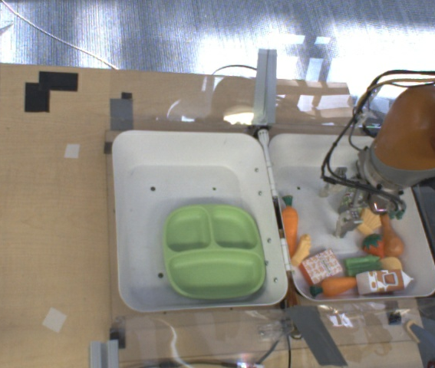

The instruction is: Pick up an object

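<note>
Cheese wedge (pixel 369 221) beside fingers (pixel 349 222) (touching?)

The left bin (pixel 194 156) has lots of open floor at the back and down its left side. A green plate (pixel 214 250) fills its front middle. The right bin (pixel 301 159) is bare at the back and in its left middle part. Its front is packed tight with toy food: a carrot (pixel 289 222) along the left wall, a small box (pixel 321 266), a little carton (pixel 382 281), more pieces between. The arm (pixel 410 133) and its gripper (pixel 353 219) block the right side there
</note>
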### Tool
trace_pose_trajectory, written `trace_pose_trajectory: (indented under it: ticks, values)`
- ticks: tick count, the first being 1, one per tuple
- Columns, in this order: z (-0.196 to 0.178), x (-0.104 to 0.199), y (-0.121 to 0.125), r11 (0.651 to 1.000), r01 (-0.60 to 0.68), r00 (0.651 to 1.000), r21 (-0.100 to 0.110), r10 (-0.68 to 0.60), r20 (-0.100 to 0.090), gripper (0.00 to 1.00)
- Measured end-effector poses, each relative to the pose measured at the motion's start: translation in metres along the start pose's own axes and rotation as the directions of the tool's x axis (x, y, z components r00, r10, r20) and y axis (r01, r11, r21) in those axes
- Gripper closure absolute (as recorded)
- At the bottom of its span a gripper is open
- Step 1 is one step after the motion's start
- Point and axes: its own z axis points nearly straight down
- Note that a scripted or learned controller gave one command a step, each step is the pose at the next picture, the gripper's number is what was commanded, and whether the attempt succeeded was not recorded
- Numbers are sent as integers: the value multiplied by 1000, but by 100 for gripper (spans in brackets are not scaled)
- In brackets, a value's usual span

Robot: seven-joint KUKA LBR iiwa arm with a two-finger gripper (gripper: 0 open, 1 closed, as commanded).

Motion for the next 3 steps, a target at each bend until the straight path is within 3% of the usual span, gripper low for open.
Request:
trace_pose_trajectory:
  ticks: [1, 2, 3]
  values:
    - [2, -22, -24, 994, 113, 994, -3, -113, 0, 0]
    - [3, -77, -46, 999, 44, 999, -7, -44, -11, 0]
    - [0, 3, 11, 999, -33, 999, -4, 33, -2, 0]
